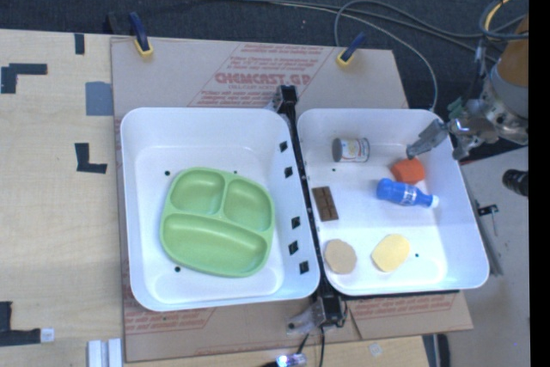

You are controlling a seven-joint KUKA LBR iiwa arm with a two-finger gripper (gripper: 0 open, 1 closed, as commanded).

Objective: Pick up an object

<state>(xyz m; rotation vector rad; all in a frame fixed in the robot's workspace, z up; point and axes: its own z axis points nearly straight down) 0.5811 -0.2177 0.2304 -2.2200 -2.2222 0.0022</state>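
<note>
From the overhead camera I had the two white bins side by side on a cardboard sheet, a black divider strip running between them. Left bin held a green three-compartment plate, lying flat, nothing on it. Right bin had all the pickable stuff: a small can on its side near the back, an orange block toward the right wall, a blue bottle lying on its side just in front of the block and near touching it, a brown rectangular piece close to the divider, a tan round disc and a yellow roundish piece side by side near the front. The gripper sat over the right bin's back right corner, one grey finger slanting down toward the orange block, tip just above and beside it, not on it. Nothing was in its grasp that I could see; whether it was spread or pressed together, I couldn't tell from that angle. Two blue-and-yellow clamps pinned the cardboard's far edge.
</note>
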